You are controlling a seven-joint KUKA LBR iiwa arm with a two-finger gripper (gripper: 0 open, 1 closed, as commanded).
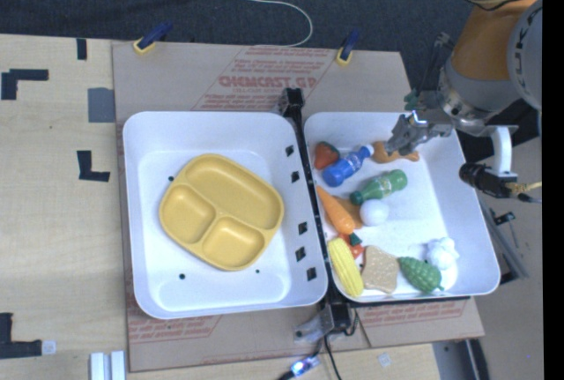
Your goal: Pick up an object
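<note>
Your claw (407, 137) hung over right bin (467, 219), far corner; cannot tell claw's state. Orange toy (385, 152) lay just beside claw, blue bottle (345, 167) and green bottle (381, 186) near it.

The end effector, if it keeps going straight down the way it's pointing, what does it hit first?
Probably the small orange toy under the end effector at the right bin's far edge; the green bottle lies nearer. Depth is unclear.

The gripper (407, 140) covers part of an orange toy (384, 151) at the right bin's far side; its fingers are too blurred to read.
</note>
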